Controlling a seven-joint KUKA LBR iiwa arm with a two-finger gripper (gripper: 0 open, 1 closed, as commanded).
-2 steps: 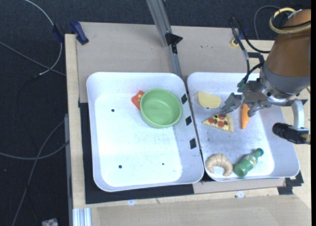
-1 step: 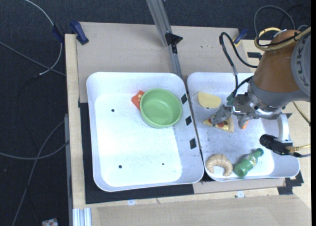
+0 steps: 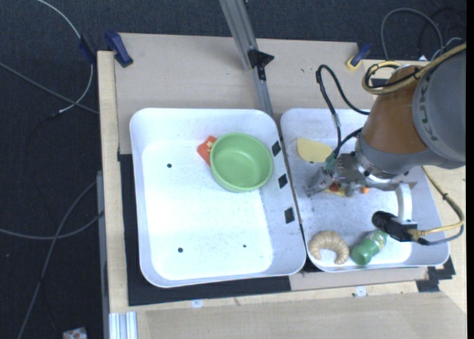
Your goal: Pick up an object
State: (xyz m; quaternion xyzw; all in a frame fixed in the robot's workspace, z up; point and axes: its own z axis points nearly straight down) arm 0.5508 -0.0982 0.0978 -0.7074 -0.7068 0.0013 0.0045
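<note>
Croissant (image 3: 330, 246) hugs the right bin's (image 3: 385, 264) near rim; tool (image 3: 331, 180) grip state unclear.

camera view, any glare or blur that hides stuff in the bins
Camera view: light is even and soft, no hard glare on the left bin; the green bowl and croissant read sharp; the pincer area is dark, cluttered and slightly soft, so small items under the wrist are hard to tell.

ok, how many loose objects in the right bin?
3 clear: pale yellow wedge at far left, tan croissant-shaped piece at near edge, green bottle-like item beside it. The arm may hide more.
</note>
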